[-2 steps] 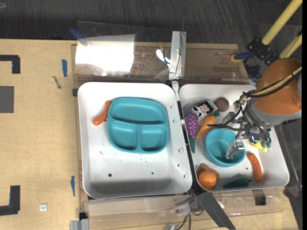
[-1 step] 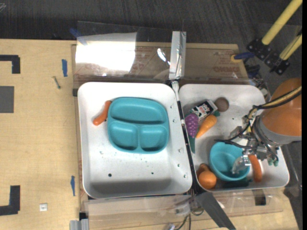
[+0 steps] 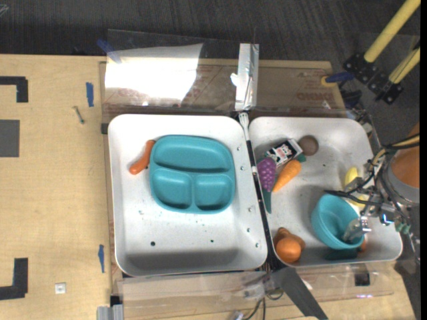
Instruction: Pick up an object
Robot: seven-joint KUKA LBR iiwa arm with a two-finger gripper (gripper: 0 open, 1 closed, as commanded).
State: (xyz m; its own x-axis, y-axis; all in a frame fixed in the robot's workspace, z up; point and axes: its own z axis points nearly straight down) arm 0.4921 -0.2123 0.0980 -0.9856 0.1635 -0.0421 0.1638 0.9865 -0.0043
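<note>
Two white bins side by side on the desk [image 3: 47, 199]: left bin [image 3: 133, 245] with a teal divided tray [image 3: 192, 172] and an orange sausage-shaped toy [image 3: 141, 159] touching its left edge. Right bin [image 3: 313, 132] with purple grapes [image 3: 266, 172], a carrot [image 3: 287, 174], a small carton [image 3: 283, 152], a brown ball [image 3: 307, 145], an orange fruit [image 3: 288, 248], a yellow piece [image 3: 351, 176] and a tilted teal bowl [image 3: 331, 220]. Hand [image 3: 357, 231] down at the bowl's right rim.

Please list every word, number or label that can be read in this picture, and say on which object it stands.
None can be read.
Small black-and-white carton in the right bin: it bears printing, too small and blurred to read.
Cardboard behind the bins: faint lettering, too blurred to read.
</note>
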